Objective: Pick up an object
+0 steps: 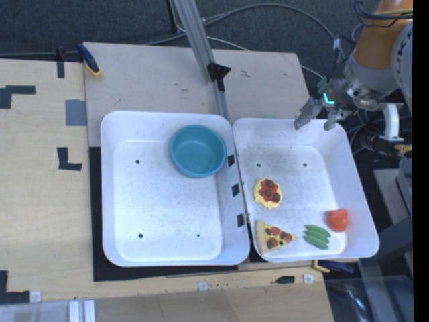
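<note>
two spread fingers of the gripper [316, 121] hang open, holding nothing, over the right bin's [348, 154] far rim.

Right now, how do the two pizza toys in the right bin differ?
The round pizza is a full yellow disc; the pizza slice is a wedge. The round pizza lies mid-bin, apart from the rest; the pizza slice lies at the near wall, beside the green pea pod. Both lie flat, with red toppings.

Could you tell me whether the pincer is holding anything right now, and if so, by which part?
Nothing is held. The pincer hangs open over the far rim of the right bin, with no object between its fingers.
</note>
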